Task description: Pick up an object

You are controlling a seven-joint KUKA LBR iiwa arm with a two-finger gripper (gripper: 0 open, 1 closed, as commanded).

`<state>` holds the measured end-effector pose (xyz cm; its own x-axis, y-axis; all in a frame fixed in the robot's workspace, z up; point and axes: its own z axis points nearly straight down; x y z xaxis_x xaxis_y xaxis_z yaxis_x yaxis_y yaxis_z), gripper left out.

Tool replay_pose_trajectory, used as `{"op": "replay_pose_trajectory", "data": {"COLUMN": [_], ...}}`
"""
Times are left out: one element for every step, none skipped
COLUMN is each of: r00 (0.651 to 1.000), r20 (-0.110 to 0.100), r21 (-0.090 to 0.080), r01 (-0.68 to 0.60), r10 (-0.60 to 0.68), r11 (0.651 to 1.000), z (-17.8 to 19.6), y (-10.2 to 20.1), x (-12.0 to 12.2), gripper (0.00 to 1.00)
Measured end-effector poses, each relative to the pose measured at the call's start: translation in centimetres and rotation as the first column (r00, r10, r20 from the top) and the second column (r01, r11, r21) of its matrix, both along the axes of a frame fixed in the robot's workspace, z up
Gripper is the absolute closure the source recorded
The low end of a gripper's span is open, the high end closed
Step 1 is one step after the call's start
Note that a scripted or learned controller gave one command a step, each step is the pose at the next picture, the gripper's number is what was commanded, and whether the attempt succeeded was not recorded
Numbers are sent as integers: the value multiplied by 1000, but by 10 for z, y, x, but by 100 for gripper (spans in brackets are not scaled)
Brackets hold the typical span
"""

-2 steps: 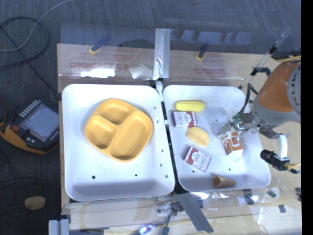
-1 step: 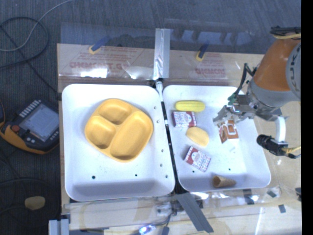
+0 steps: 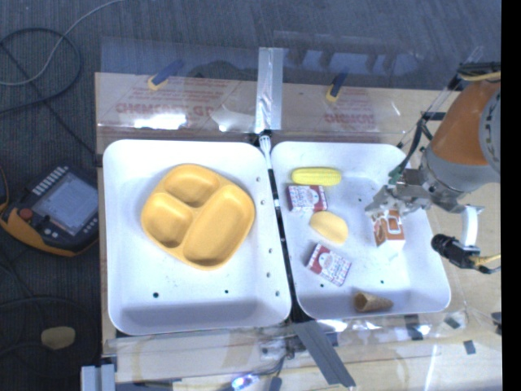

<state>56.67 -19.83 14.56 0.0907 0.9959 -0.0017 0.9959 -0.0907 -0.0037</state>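
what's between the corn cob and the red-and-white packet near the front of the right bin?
In the camera view, the pale yellow lemon-like piece and another red-and-white packet lie between the corn cob and the front packet.

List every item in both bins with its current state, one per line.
Yellow divided plate: upright, left bin.
Corn cob: lying flat.
Upper red packet: flat.
Yellow lemon-like piece: resting.
Lower red packet: flat, skewed.
Brown cone: on its side.
Orange carton: under the end effector.

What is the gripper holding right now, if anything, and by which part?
Cannot be told. The gripper sits directly over the orange-and-white carton in the right bin, at its top end, but the view does not show the carton between its fingers.
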Motion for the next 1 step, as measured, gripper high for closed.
{"op": "replay_pose_trajectory", "data": {"r00": [977], "r20": [1], "r21": [-2], "r01": [-215], "r10": [215], "r11": [977], "z": [56], "y": [42], "x": [68], "gripper": [100]}}
